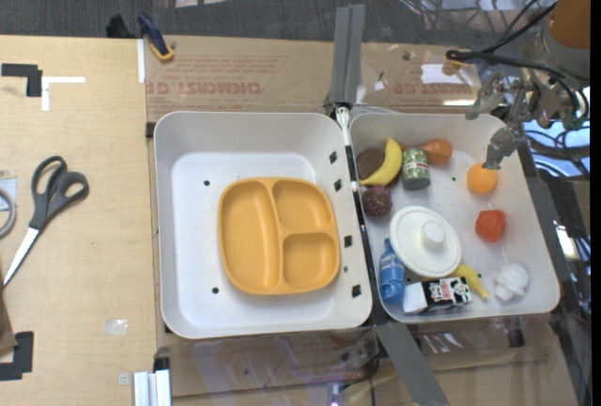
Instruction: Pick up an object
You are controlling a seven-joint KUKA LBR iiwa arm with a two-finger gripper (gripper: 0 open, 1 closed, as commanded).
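A pair of scissors [42, 197] lies on the counter [84, 301] at far left, well apart from the two bins. The left bin [178, 301] holds one thing, a yellow divided plate [279, 235] lying flat near its centre. The right bin [540, 291] is crowded: a banana [383, 164], a dark round fruit [377, 201], a small green-labelled can [416, 168], a white lid with a knob [425, 240], a blue bottle [391, 274], a black-and-white carton [441, 293], a red ball [490, 225], a white crumpled thing [512, 282] and, near the far right wall, an orange ball [482, 179]. The tool [498, 153] hangs just above and beside the orange ball, at its upper right; whether its fingers are spread or pressed together cannot be told, and nothing is seen pinched. Judged from this, the step in hand is the approach to a grasp, the lift not yet made. The next move calls for centring over the ball and descending without nudging it toward the wall.
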